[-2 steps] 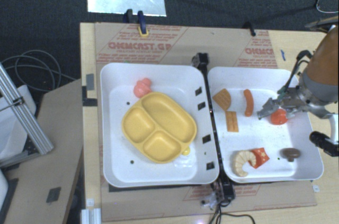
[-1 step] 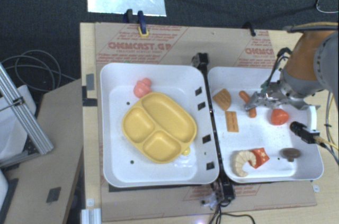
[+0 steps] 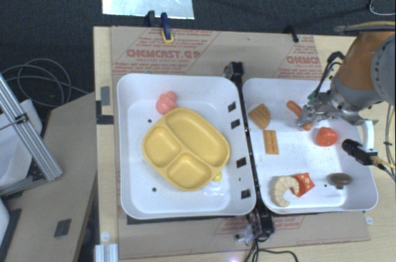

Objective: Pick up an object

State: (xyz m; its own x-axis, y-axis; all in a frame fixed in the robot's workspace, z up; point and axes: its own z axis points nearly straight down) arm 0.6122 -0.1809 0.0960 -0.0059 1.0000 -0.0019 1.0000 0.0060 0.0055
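Camera view: end effector (image 3: 307, 122) low in right bin (image 3: 356, 196), open or closed I can't tell. Orange carrot piece (image 3: 294, 108) just up-left, long axis diagonal; red tomato (image 3: 327, 136) just down-right.

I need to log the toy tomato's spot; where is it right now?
The red tomato lies in the right bin, near its right wall, just below the gripper.

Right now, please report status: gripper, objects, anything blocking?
Gripper low in right white bin, holding nothing visible. Orange carrot-shaped toy beside it, round red tomato toy close. Nothing in the way.
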